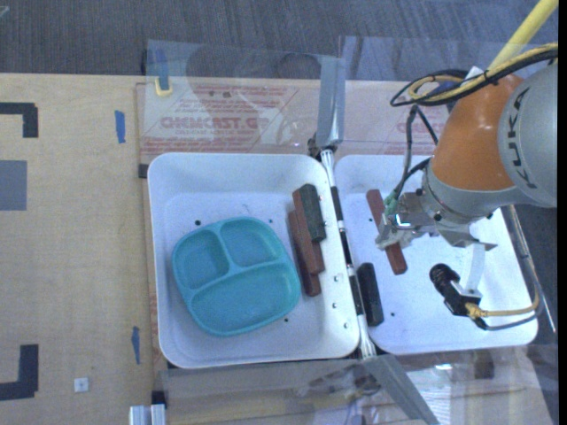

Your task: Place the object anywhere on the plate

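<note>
"KUKA" being read on arm (532, 140), teal plate (236, 275) and brown sticks (306, 251) being held in left bin (164, 237), brown stick (387, 230) lying in right bin (509, 326) by gripper (400, 228), grip state not discernible.

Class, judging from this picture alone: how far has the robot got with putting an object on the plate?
Nothing is done yet: the teal plate in the left bin carries no object. In hand: the pincer is over the right bin by a brown stick; a grip isn't clear. Left: lifting an object, carrying it across, setting it on the plate.
</note>
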